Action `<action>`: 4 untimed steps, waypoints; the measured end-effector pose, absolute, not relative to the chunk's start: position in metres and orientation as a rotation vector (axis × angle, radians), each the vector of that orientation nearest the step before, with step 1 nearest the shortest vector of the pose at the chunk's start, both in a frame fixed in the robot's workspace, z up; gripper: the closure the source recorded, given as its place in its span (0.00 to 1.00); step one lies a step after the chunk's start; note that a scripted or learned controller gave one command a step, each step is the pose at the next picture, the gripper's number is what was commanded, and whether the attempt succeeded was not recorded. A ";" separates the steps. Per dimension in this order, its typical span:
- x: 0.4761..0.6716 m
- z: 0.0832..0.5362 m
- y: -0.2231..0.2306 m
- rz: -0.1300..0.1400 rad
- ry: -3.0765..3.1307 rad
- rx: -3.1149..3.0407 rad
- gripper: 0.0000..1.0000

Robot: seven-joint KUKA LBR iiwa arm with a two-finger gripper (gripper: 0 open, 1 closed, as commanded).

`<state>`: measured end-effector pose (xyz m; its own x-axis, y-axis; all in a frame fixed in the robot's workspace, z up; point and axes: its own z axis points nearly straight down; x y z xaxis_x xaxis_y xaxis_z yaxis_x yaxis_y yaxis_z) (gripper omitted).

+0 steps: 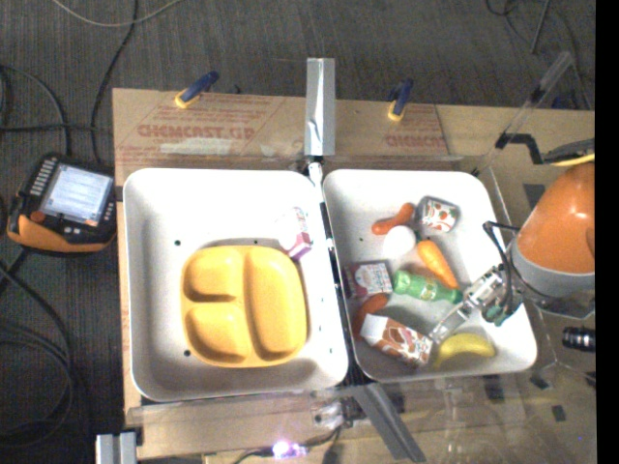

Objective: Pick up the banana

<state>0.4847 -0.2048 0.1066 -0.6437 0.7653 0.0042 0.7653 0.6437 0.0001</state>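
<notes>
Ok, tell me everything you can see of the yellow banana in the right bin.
The yellow banana looks like a smooth, curved plastic toy, lying flat on the floor of the right white bin, near its front right corner. Its left end abuts a brown-and-white printed packet. The metal two-finger gripper comes down at a slant from the right, its tips right at the banana's upper left edge; I cannot tell whether it grips it.

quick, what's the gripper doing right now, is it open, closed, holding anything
Gripper: low in the right bin, just above the banana; open or closed cannot be told.
</notes>
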 end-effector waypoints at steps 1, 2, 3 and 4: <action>0.524 0.148 -0.211 -0.004 -2.862 -1.287 0.00; 0.495 0.153 -0.221 -0.004 -2.811 -1.392 0.00; 0.487 0.089 -0.221 0.001 -2.894 -1.240 0.00; 0.550 0.088 -0.216 -0.013 -2.659 -1.667 0.00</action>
